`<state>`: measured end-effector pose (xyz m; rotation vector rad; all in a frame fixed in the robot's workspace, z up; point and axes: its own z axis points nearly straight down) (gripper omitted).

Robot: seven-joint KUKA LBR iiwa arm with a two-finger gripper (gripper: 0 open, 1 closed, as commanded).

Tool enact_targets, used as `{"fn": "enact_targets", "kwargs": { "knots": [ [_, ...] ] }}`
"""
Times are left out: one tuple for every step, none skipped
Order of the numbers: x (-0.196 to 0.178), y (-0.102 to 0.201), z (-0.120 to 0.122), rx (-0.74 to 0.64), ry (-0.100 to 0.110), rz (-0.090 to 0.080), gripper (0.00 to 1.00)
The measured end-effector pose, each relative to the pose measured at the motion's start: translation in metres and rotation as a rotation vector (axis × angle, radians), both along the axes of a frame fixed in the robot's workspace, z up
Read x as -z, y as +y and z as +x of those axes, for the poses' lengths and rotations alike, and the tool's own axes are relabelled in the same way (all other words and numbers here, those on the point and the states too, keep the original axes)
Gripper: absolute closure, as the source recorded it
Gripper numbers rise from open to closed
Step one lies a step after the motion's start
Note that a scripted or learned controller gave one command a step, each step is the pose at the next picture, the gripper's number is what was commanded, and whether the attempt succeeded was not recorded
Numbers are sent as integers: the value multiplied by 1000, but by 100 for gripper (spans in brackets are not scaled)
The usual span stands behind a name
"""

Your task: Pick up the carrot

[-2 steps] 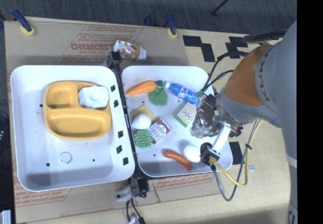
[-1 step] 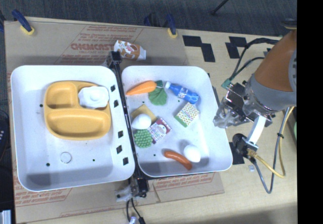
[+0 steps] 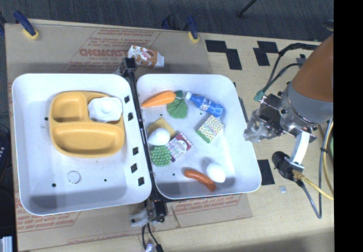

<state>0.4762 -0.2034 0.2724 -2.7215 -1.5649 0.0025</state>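
I am seeing the carrot (image 3: 159,99) lying in the right bin (image 3: 241,154), near its back-left corner, its tip pointing left toward the divider and its green top (image 3: 177,108) just beside a blue bottle (image 3: 205,104). The gripper (image 3: 256,130) is hanging outside that bin, just past its right rim, well apart from the carrot. I am holding nothing there, and I cannot tell how the fingers are set.
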Motion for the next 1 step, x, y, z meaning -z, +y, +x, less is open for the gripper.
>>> {"fn": "enact_targets", "kwargs": {
  "knots": [
    [95,52,-1,197,4,2,100]
  ]
}}
